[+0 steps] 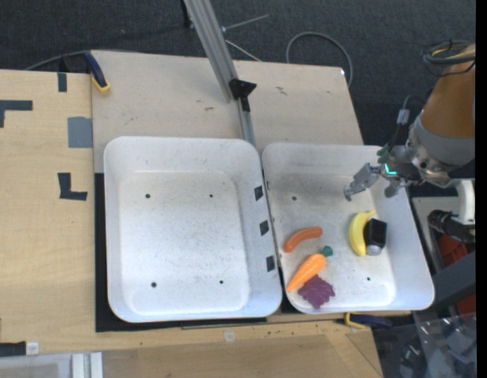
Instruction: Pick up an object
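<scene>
The pincer (pixel 374 178) hangs over the upper right part of the right bin (pixel 408 290), fingers spread a little and nothing between them. Below it sit a yellow banana (pixel 356 233) touching a small black object (pixel 375 236), an orange sausage (pixel 303 238), a carrot (pixel 307 271) and a purple lump (pixel 316 291). No readable writing anywhere.

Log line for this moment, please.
gripper: above right bin, nothing held | banana, carrot: lying in bin | pick: not done
</scene>
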